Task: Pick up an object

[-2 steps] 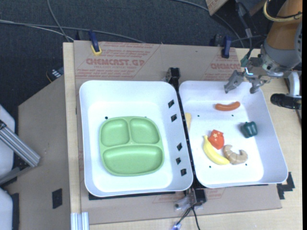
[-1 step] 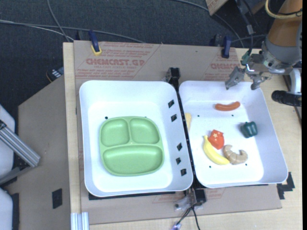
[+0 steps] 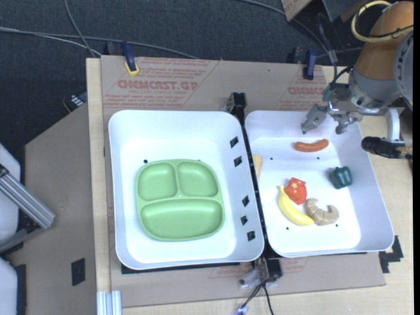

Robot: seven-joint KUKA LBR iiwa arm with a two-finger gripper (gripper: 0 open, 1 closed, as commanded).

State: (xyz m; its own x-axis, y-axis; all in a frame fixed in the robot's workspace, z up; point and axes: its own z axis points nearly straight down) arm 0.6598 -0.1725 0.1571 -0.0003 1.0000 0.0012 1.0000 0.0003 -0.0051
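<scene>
My gripper (image 3: 326, 121) hangs open over the far part of the right bin (image 3: 367, 238), its two fingers spread with nothing between them. Just below it lies an orange-red sausage (image 3: 310, 146). Further toward the front sit a dark green pepper (image 3: 340, 176), a red strawberry-like piece (image 3: 296, 189), a yellow banana (image 3: 293, 210) and a beige shrimp-like piece (image 3: 323, 212). A small pale yellow piece (image 3: 257, 165) rests against the right bin's left wall.
The left bin (image 3: 121, 143) holds a green divided plate (image 3: 179, 199). A black divider with clips (image 3: 244, 176) runs between the two bins. Cardboard covers the bench around them.
</scene>
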